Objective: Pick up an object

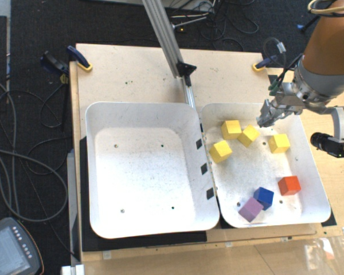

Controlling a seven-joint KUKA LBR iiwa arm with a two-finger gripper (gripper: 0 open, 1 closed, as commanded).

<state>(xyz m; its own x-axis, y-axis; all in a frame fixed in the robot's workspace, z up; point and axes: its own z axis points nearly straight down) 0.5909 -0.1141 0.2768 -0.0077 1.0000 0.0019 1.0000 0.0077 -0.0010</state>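
The hand (268, 119) hovers just above the yellow cube (249, 135) in the right bin (309, 179); whether it is released or clenched cannot be told. For a sound grasp it should straddle that cube squarely, avoiding its touching neighbour (231, 129).

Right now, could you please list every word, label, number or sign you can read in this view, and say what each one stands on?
None: no text can be read in this view.
Handheld screen unit at the lower left: its screen and buttons are too small and blurred to read.
Blocks in the right bin, such as the red block: plain faces, no markings.
Dark tabs between the bins: no lettering visible.
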